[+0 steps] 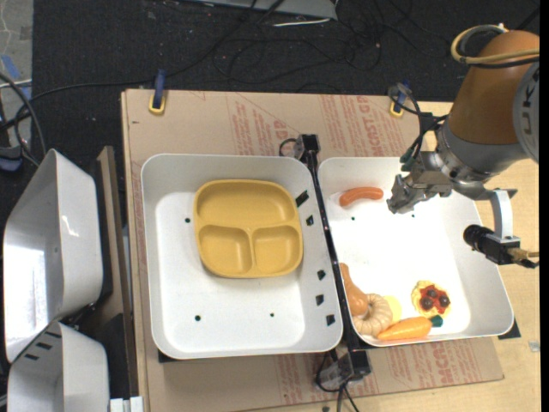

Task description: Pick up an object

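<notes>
My tool (403,202) hangs over the upper part of the right bin (480,256), right of the frame's centre. It points down and a little to the left, toward a sausage (361,196) that lies alone near the upper left corner of this bin. The tool tip is just beside the right end of the sausage, but I see nothing between its parts, so I carry nothing. From this high, slanted view I cannot tell whether the tool is apart or together.

I think the sausage is the easiest thing to pick: it lies flat on the bare white floor, apart from the other toys, so nothing blocks a grasp across its thin body. The other things are crowded in the lower part of the same bin: a piece like a chicken leg (352,288), a curled shrimp (374,311), a carrot (405,328) against the lower wall, and a small round tart with red berries (431,298). They touch or nearly touch, so a grasp there may catch two things or slip.

In the left bin (163,256) a yellow divided plate (249,227) rests in the upper middle, well apart from my tool.

Both bins stand on a brown board (249,114) on the table, probably to hold them in place. Red printed letters run across this board, but they are upside down and faint; I cannot read them with certainty.
</notes>
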Action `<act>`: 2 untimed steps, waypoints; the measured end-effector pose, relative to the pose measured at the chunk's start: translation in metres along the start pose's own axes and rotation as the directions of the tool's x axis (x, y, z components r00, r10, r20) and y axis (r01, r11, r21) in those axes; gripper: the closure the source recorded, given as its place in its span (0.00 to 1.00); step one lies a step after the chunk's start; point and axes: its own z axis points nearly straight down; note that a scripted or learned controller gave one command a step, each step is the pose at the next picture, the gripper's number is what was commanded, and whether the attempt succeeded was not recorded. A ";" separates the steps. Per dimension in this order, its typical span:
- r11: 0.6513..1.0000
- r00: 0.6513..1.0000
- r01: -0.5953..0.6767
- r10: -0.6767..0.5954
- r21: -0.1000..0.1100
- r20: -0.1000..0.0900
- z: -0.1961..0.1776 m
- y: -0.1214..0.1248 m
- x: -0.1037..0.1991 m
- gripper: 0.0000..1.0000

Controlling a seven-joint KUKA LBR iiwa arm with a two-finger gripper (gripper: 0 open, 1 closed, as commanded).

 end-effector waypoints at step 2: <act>1.000 1.000 0.000 0.000 0.002 0.001 0.008 -0.003 0.120 1.00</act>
